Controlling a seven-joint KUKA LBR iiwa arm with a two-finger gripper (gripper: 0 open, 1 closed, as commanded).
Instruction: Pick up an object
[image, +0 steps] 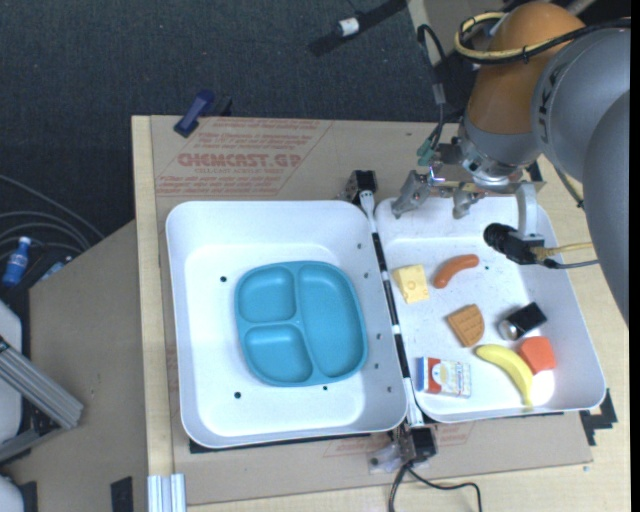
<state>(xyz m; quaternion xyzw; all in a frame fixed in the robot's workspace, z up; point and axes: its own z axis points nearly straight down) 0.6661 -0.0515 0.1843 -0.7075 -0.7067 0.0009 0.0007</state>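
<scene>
We see the gripper (433, 196) hanging open and holding nothing over the right bin's (578, 322) far edge, above the sausage (457, 269).

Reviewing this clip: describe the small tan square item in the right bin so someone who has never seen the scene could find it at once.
Start at the right bin, the one without the blue divided plate. Near its middle, below the sausage and above the banana, lies the cracker. It is the only flat, toast-brown square there; the cheese cube to its upper left is paler yellow and blockier.
</scene>
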